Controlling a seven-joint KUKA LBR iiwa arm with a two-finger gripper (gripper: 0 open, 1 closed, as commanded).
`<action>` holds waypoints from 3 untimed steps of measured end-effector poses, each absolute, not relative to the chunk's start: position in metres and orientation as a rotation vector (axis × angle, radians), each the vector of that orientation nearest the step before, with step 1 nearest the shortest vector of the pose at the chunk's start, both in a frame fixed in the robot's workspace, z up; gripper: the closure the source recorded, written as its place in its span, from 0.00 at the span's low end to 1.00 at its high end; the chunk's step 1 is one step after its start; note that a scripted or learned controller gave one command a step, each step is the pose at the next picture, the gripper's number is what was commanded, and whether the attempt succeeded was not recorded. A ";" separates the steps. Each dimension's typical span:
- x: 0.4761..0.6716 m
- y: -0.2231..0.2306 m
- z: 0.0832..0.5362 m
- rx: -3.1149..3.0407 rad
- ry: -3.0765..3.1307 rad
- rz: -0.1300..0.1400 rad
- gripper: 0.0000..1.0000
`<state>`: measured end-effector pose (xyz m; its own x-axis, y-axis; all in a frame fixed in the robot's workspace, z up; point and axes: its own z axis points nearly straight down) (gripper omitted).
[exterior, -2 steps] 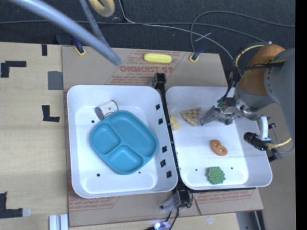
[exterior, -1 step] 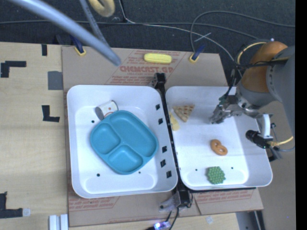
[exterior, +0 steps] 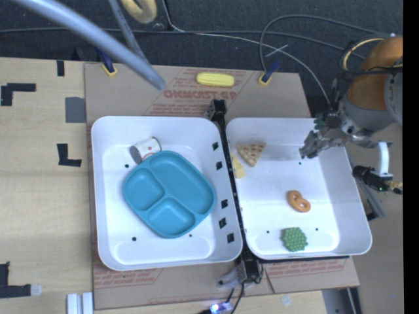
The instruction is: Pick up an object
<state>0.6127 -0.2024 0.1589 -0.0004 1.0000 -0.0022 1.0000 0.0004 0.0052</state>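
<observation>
- The left bin [exterior: 105, 195] carried the biggest thing, a blue divided tray [exterior: 169, 193], with a small cup [exterior: 145, 148] lying on its side touching the tray's far edge.
- The right bin [exterior: 347, 201] held my candidates: a waffle-like wedge [exterior: 251, 153] near the divider, a small brown ring [exterior: 299, 201] near the middle, and a green knobbly lump [exterior: 294, 239] by the near wall.
- I reckoned I was at the approach step, with nothing picked yet.
- My gripper [exterior: 313, 145] hung over the far right corner of the right bin, apart from all three pieces; whether its jaws were spread or pressed together I could not tell, and nothing showed between them.
- The next move, as I judged it, called for shifting over one piece, the ring being nearest, then descending with the jaws straddling it.
</observation>
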 end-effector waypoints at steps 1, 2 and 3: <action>0.620 -0.204 0.222 2.215 2.219 0.004 1.00; 0.618 -0.207 0.266 2.217 2.220 0.003 1.00; 0.619 -0.156 0.250 2.217 2.228 0.000 1.00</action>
